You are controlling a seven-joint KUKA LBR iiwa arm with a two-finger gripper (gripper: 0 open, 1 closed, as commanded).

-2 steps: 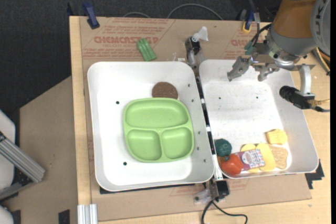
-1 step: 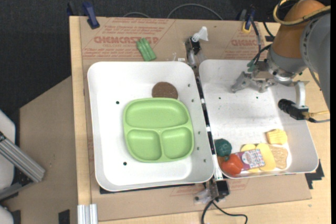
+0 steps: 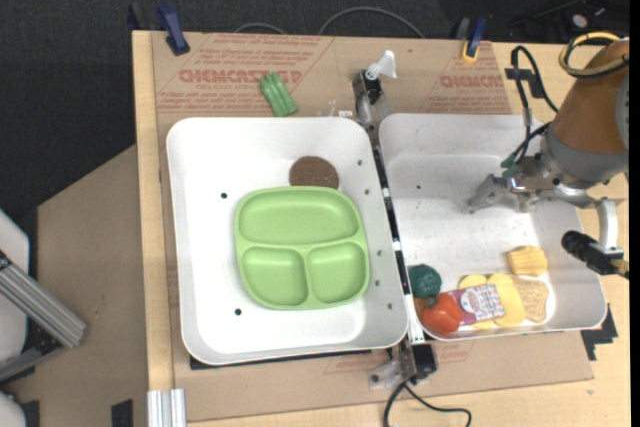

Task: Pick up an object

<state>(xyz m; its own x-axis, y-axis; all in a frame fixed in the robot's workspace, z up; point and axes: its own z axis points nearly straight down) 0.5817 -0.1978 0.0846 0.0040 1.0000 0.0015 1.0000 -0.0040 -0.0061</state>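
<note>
you have two shallow white bins side by side on the cardboard-topped bench (image 3: 230, 60). the left white bin (image 3: 200, 235) carries a light green plastic tray with three compartments (image 3: 300, 247), and a round brown disc (image 3: 314, 173) lies just behind it, touching or nearly touching the tray's far rim.

the pickable things in the right white bin (image 3: 440, 150) are crowded into its near corner, probably because the floor slopes or they were swept there: a dark green rounded lump (image 3: 424, 279), a red tomato-like toy (image 3: 441, 315) just below it, a flat yellow pack with a red-and-white label (image 3: 487, 301), a tan bread-like slice (image 3: 532, 299) and a small yellow block (image 3: 527, 261). the rest of that bin floor is bare.

the two-finger gripper (image 3: 497, 194) hangs over that bare middle, apart from the pile, with nothing between its fingers; its metal fingers look splayed, so i read it as released.

for a target, judge the labelled yellow pack: its long axis runs roughly left to right along the near wall, the red toy at its left end and the bread slice at its right. it is hemmed in on both ends and backed by the wall, so you would likely want the fingers to close across its short width. the yellow block stands freer and may be the easier take.
</note>
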